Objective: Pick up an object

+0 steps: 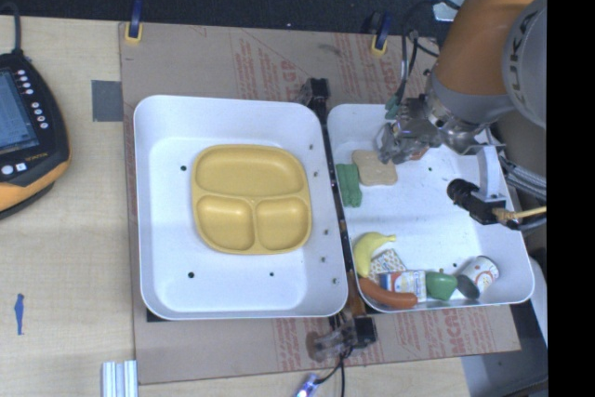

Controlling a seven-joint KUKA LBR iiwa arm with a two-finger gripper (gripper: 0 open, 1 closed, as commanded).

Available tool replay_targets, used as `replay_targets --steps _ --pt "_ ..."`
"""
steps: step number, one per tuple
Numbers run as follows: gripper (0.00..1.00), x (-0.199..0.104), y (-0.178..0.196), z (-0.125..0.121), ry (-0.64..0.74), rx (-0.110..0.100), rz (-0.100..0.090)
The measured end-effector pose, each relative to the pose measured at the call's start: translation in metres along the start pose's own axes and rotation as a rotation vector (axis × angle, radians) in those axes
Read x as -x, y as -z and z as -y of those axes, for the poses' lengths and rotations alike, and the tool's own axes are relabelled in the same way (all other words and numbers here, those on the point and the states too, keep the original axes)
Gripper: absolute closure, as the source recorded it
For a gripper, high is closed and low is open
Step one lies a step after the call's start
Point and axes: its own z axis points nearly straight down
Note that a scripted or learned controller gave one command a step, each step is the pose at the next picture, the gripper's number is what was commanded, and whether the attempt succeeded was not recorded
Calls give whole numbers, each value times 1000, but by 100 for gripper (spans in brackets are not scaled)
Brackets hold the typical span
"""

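1. Overhead, your arm reaches into the right bin with its gripper low over a tan slice of toy bread near the bin's far edge.
2. Nothing looks lifted yet: the bread lies flat on the bin floor, just beside a green piece at the left wall.
3. You have the grasp and the lift left to do, by this view.
4. How far the fingers stand apart cannot be told; they look close to the bread's upper edge, and contact is unclear.
5. Other picks wait at the near edge: a banana, a sausage, a small can.
6. A yellow divided tray sits in the left bin.
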Motion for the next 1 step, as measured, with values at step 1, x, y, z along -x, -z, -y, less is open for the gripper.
replay_targets --steps 1 --pt "0 0 0 0 0 0 0"
